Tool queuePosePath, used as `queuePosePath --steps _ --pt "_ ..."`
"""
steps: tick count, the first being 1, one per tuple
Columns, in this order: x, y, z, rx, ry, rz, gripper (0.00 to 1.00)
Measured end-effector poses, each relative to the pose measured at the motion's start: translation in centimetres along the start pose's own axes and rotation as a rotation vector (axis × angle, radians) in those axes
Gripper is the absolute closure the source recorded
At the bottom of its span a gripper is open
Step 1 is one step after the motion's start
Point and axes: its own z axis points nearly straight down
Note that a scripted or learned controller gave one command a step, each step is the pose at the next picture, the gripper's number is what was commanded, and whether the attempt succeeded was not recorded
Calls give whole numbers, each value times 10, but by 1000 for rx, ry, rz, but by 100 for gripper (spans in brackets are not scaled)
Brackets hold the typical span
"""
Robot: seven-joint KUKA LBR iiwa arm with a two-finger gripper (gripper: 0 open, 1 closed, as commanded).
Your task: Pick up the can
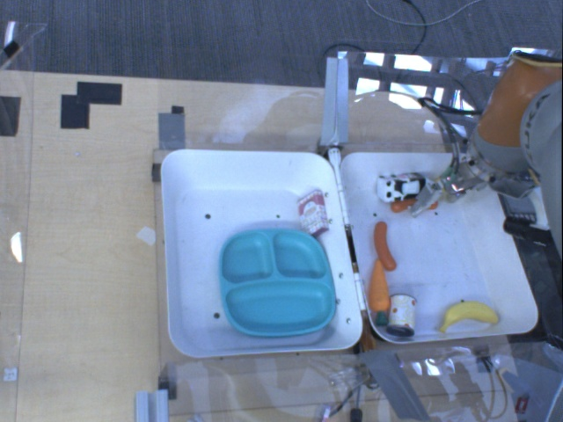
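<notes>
Lying can [402,314] well apart from raised gripper [428,200]

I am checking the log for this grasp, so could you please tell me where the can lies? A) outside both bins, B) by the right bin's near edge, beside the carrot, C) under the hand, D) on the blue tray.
B: the can lies by the right bin's near edge, right beside the carrot.
</notes>
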Motion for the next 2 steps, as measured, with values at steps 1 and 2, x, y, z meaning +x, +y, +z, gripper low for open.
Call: queuePosePath --steps 1,2 --pt "20 -84 -2 -28 -30 -431 0" --pt "115 -94 -96 -27 -30 -566 0"
